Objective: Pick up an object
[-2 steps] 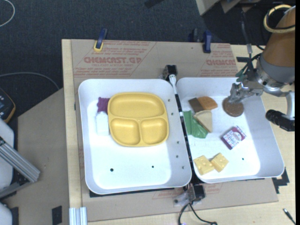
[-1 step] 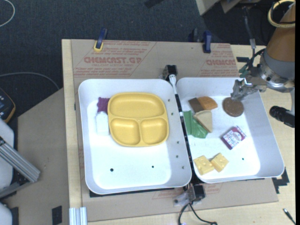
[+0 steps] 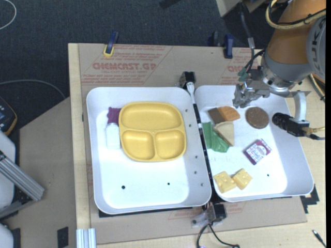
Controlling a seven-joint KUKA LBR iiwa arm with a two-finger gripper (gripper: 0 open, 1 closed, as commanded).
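Gripper [image 3: 244,100] above brown wedge [image 3: 226,114], seemingly apart

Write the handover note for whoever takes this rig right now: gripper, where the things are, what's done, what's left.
Gripper: hovering over the far edge of the right bin, nothing between its fingers.
Right bin: brown bread-like piece just below the gripper, round brown cookie, green item with a pale wedge against it, purple packet, two yellow cheese-like blocks.
Left bin: yellow divided plate, white bottle with purple item beside it.
Done: nothing picked.
Left: descend, grasp, lift; the bread-like piece looks nearest.
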